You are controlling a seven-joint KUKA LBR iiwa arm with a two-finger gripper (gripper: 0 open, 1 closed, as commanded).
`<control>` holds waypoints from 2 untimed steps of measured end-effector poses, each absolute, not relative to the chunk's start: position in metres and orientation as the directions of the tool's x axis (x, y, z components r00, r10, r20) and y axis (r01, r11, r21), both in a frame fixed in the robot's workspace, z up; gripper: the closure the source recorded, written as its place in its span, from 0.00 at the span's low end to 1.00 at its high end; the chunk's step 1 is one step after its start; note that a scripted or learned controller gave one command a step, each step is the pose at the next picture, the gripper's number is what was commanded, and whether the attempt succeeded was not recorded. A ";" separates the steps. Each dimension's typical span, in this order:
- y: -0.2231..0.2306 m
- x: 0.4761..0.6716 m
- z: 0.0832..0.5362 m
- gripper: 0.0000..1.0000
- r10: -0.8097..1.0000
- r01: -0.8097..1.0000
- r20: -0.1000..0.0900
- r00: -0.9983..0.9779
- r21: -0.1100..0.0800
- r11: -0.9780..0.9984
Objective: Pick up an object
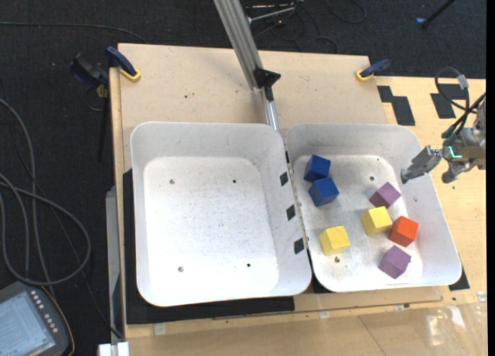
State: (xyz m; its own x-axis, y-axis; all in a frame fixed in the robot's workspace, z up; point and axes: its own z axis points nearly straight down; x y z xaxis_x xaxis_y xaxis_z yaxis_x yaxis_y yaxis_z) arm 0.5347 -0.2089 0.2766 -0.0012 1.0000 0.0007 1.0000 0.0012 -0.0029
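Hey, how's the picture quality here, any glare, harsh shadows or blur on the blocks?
Camera view: lighting is even and soft; the white right bin is bright, without strong glare; the blocks, like the orange block, cast only faint shadows and look fairly sharp; the gripper at the right edge looks slightly soft.

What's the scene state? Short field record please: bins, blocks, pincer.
left bin: white, bearing no blocks
right bin: white, bearing seven blocks
blue blocks: two, touching, near the divider
yellow blocks: two
purple blocks: two
orange block: one, beside a yellow one
pincer: over the right bin's right rim, holding nothing visible
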 end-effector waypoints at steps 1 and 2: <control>-0.209 0.535 0.278 0.00 1.000 1.000 0.000 -0.001 0.000 0.001; -0.209 0.537 0.235 0.00 1.000 1.000 0.001 0.000 -0.004 0.000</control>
